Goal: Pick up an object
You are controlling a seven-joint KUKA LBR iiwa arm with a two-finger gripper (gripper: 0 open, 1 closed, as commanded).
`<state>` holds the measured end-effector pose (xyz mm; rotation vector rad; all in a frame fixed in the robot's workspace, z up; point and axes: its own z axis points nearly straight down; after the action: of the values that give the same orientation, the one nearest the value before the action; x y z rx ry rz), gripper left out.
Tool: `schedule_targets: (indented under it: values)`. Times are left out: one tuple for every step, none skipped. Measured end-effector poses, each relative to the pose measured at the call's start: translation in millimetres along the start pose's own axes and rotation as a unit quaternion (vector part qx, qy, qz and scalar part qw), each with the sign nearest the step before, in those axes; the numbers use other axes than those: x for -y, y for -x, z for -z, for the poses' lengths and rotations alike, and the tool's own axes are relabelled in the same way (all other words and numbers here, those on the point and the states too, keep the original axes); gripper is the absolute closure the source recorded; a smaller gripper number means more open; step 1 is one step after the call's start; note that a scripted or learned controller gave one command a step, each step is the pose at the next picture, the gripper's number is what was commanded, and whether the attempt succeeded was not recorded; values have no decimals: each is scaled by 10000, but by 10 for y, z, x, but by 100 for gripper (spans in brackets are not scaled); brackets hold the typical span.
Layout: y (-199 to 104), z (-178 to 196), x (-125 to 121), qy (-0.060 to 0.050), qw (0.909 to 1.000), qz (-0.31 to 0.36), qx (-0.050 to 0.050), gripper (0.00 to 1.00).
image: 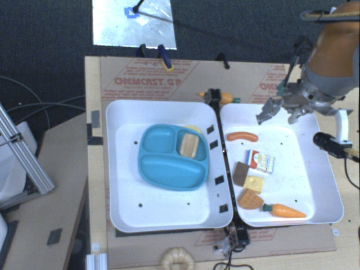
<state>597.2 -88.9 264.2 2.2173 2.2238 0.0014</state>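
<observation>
Left bin: blue divided tray holding a bread slice. Right bin: sausage, small carton, brown block, cheese cube, waffle piece, carrot. Tool hovers released over the bin's upper edge, grasping nothing. Recommend lowering onto the sausage, nearest and well apart, fingers straddling its narrow width.

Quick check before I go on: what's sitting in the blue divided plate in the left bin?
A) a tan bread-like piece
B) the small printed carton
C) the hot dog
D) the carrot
A: the tan bread-like piece lies in the blue plate's upper right compartment.
</observation>
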Motion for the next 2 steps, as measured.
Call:
schedule_targets:
  values:
    - [-76, -600, 22, -25, 10000, -6, -5, 0]
    - [-30, -1045, 76, -17, 10000, -12, -2, 0]
